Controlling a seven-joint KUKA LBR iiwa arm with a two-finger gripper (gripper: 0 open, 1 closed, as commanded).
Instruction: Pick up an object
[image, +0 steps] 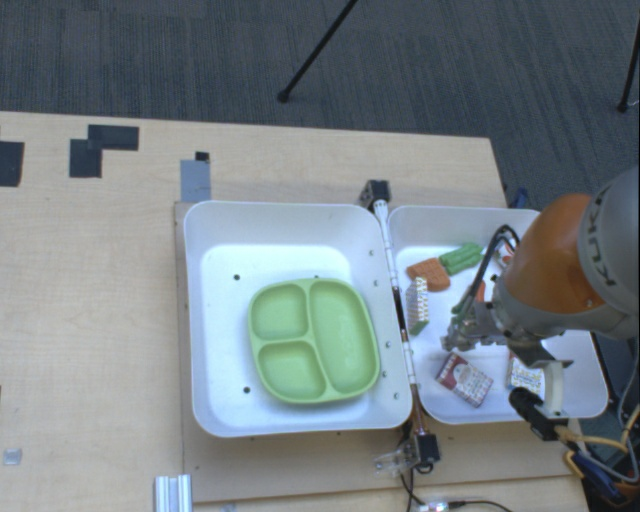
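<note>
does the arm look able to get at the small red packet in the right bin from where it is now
Probably yes. The red packet lies flat and uncovered on the right bin's floor, apart from the comb-like piece and orange item. The arm hangs just above and beside it, gripper close by.

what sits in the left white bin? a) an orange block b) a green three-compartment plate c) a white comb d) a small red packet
b: the light green plastic plate with three compartments lies in the left shallow white bin, while the small items lie in the right shallow white bin.
</note>
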